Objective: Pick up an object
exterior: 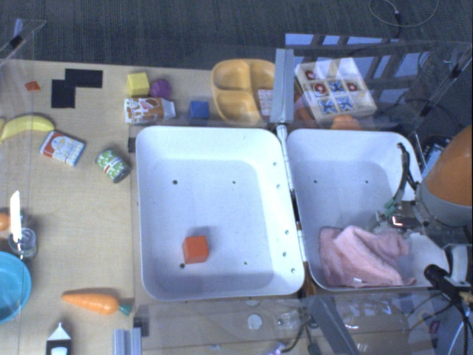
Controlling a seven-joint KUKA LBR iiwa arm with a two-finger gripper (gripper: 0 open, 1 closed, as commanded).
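A pink cloth (363, 256) lies crumpled at the right bin's (347, 161) five o'clock corner. The gripper (397, 219) hovers at the cloth's one o'clock edge (jaws possibly touching it; their state is unclear). An orange cube (196, 248) sits in the left bin (207, 154).

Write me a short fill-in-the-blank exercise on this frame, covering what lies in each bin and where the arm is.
1. The left bin holds one small ____ block.
2. The pink cloth lies crumpled in the ____ bin.
3. The gripper is at the cloth's upper ____ edge.
4. On the bench left of the bins, the carrot lies nearer the camera than the ____.

Missing words: orange; right; right; banana
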